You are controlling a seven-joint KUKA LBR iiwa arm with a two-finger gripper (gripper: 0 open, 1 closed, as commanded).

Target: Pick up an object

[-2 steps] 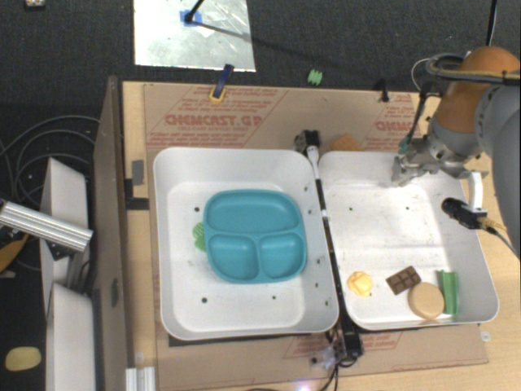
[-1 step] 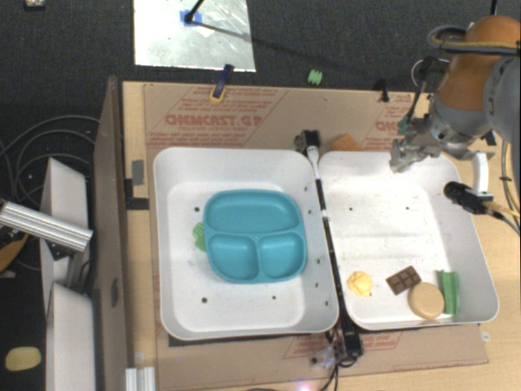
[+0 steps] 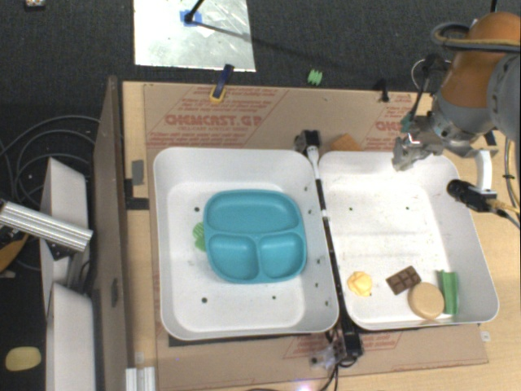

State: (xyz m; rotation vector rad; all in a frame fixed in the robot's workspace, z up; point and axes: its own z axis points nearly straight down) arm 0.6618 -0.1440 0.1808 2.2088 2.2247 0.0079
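Observation:
My gripper (image 3: 404, 158) hangs over the far edge of the right bin (image 3: 383, 218), well away from the objects. Along that bin's near edge lie a small yellow piece (image 3: 360, 283), a brown chocolate-like block (image 3: 403, 279), a tan round disc (image 3: 426, 300) and a green stick (image 3: 448, 291). In the left bin (image 3: 175, 218) rests a blue divided plate (image 3: 255, 235), and a green item (image 3: 198, 235) peeks out from under its left rim. Nothing is seen held at the gripper.
The bins sit on a cardboard sheet (image 3: 244, 112). A shiny metal plate (image 3: 194, 23) lies beyond it at the back. Cables and a metal bar (image 3: 45, 225) sit to the left of the bench.

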